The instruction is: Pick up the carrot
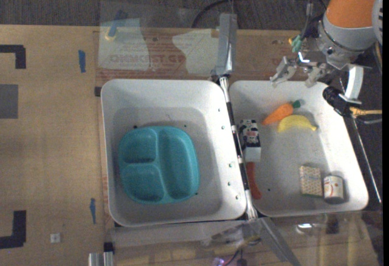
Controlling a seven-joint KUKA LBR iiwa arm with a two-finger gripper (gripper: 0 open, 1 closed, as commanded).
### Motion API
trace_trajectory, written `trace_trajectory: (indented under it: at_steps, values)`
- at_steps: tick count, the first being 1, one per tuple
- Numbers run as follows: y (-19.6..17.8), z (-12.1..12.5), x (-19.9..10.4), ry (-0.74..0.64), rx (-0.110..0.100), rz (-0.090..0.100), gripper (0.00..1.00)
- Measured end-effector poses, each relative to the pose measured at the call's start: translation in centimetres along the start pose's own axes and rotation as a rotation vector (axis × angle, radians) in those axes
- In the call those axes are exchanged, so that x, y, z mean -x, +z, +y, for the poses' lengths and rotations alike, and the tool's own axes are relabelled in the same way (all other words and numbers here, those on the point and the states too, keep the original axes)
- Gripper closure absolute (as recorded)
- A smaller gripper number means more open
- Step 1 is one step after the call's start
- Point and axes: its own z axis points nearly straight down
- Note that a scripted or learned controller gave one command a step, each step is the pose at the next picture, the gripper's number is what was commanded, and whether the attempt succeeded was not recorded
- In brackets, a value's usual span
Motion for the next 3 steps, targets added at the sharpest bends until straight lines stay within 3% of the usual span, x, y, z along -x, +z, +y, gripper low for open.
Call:
trace_trajectory:
  at_steps: [1,2,3]
  values:
    - [17.1,2.5,3.3,-0.004,0.005,-0.001,0.00]
    - [16.0,2.6,3.3,-0.002,0.007,-0.002,1.00]
    - [7.7,-5.7,-1.4,-0.022,-0.001,0.001,1.00]
